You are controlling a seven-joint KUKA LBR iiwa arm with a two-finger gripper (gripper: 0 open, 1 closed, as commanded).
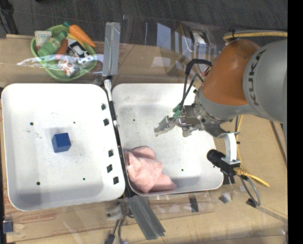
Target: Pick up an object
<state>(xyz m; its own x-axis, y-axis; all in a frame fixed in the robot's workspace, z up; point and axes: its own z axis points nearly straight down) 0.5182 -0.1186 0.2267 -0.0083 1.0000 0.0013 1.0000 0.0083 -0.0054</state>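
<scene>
End effector, state unclear, hovers above crumpled soft pink cloth.

A green bowl heaped with toy food, an orange carrot on top, sits on the counter at the far left, just beyond the left bin. Dark carpet floor lies beyond the counter's far edge

The only readable lettering is "KUKA", in dark capitals running lengthwise along the smooth grey casing of the robot arm, beside its orange band. Labels on packets in the green bowl are too small to read.
</scene>
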